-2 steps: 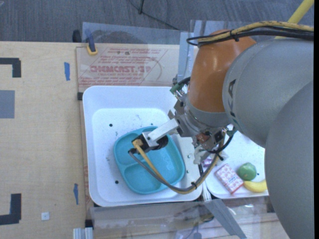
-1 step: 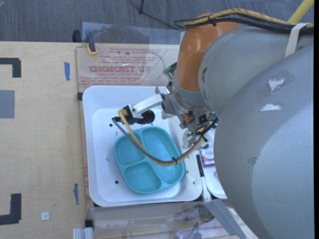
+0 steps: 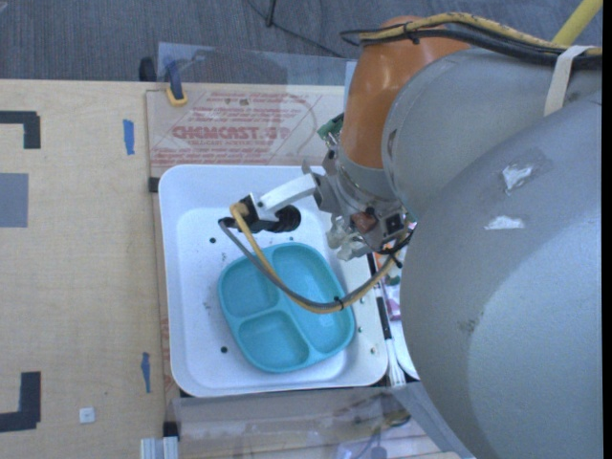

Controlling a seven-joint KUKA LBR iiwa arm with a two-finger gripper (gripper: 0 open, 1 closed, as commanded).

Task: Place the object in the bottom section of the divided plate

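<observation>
Blue divided plate lies just below-left of gripper; gripper open or closed, we cannot tell. Prob. approach step; next move needs reaching further down-left, over bottom section.

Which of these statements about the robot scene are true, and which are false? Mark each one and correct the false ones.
1. The divided plate is blue. True.
2. The plate has four sections. False: it has three.
3. The plate lies on the wooden bench outside any bin. False: it lies inside the white bin.
4. The arm has an orange band above its wrist. True.
5. The arm comes into the picture from the left. False: it reaches in from the right.
</observation>
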